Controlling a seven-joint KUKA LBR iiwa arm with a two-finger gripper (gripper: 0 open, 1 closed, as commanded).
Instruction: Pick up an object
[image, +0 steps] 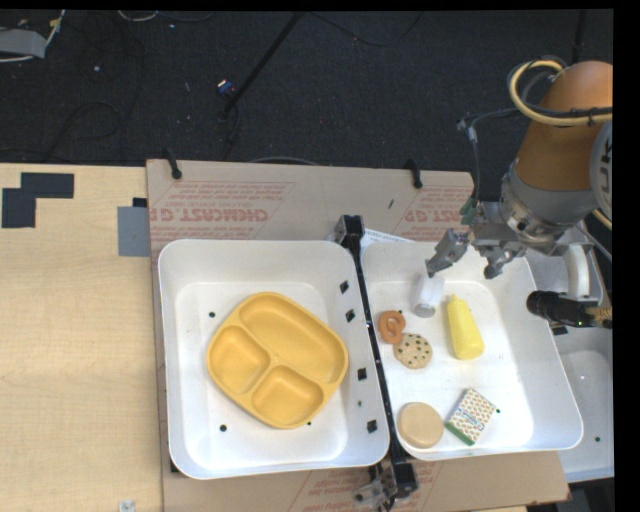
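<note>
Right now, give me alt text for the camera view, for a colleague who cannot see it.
The gripper hangs open over the right bin, near a small white bottle, holding nothing. That bin also holds a yellow mustard bottle, cookie and pretzel. The left bin holds a yellow divided plate.

My two grey metal gripper fingers look dull and matt. The two shallow white plastic bins are smooth with slight sheen. The yellow three-compartment plastic tray is smooth, semi-glossy. The yellow plastic bottle appears glossy. Brown printed cardboard is matt. The pale wood-grain bench top is matt
</note>
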